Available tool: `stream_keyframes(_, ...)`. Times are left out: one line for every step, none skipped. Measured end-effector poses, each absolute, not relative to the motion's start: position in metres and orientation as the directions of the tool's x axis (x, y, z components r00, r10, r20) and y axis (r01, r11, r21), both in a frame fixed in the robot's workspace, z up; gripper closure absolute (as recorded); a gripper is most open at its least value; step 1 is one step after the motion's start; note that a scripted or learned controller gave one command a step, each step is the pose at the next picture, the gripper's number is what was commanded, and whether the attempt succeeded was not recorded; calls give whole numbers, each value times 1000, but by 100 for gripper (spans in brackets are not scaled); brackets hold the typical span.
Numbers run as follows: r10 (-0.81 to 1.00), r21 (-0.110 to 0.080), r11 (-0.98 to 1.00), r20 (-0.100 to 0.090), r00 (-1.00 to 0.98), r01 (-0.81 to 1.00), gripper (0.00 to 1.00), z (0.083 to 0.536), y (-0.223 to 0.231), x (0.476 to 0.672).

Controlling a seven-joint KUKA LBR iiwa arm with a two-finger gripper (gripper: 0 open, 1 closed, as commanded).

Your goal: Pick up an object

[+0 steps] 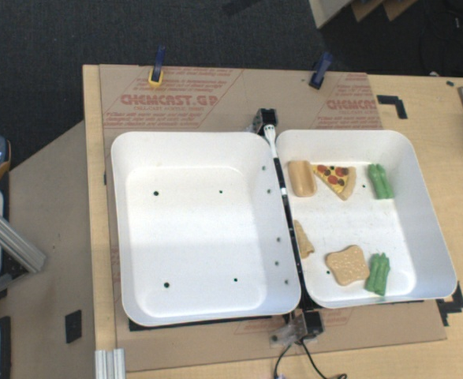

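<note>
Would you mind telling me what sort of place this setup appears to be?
Probably a robotics lab test bench: two white bins on a clamped board, toy food such as a pizza slice, dark carpet around.

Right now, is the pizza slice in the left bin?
No, the pizza slice lies in the right bin, near its far edge between a hot dog bun and a green vegetable.

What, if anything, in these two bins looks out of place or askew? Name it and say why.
One thing stands out: a small tan piece leans against the left wall of the right bin, tilted at the divider. The hot dog bun, pizza slice, toast and two green pieces lie flat.
</note>
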State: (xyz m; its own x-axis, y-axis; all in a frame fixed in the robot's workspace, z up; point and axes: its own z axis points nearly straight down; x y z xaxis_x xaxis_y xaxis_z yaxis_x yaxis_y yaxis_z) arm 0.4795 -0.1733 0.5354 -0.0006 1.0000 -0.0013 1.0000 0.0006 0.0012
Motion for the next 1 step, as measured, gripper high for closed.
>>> stream_keyframes(1000,-4,-4,-1,4,1000,0,505,-226,479)
